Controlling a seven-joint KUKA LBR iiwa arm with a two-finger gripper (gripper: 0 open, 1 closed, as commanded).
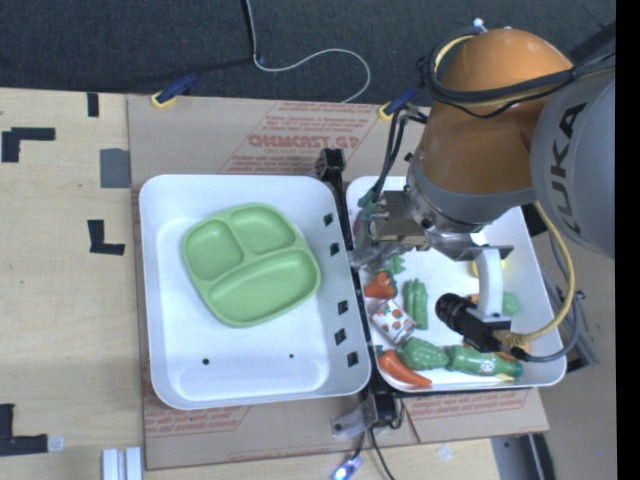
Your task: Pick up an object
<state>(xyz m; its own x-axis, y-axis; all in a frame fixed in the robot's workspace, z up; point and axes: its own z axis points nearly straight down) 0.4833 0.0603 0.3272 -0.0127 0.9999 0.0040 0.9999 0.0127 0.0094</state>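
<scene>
Here the tool (385, 230) hangs low over the near-left part of the right bin (528, 230), and the toys it could take lie just below and toward the camera from it: an orange-red piece (379, 288) almost directly under it, a green ridged piece (415, 303) just beside that with its long axis running roughly toward the camera, and a white spotted piece (392, 318) a little further on. Whether the tool is apart or together I cannot tell, since the orange-banded wrist (480, 118) and the grey body below it hide it. The green divided plate (252, 263) sits well away to the tool's far side, in the left bin (170, 368).
</scene>
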